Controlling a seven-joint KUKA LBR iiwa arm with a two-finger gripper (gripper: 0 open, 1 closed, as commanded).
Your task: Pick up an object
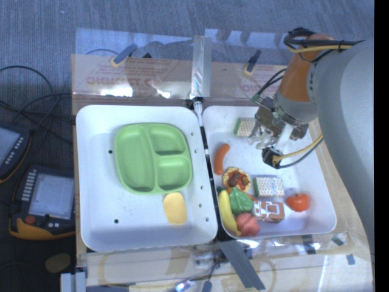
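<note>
My gripper (262, 137) hangs over the back of the right bin (316, 224), fingers spread with nothing between them. Just left of it lies a small green-and-white checked piece (245, 126). Further left, an orange carrot-like piece (221, 157) lies by the bin's left wall. Toward the front sit a pizza slice (235, 178), a yellow banana (225, 210), a green leafy piece (240, 200), a red piece (247, 224), a checked packet (268, 186), a small printed box (268, 211) and a tomato (298, 201).
The left bin (97, 224) holds a green divided plate (153, 157) and a yellow oval piece (175, 208). A metal divider (199, 66) rises between the bins at the back. Cables and a handheld pendant (42, 199) lie left of the bench.
</note>
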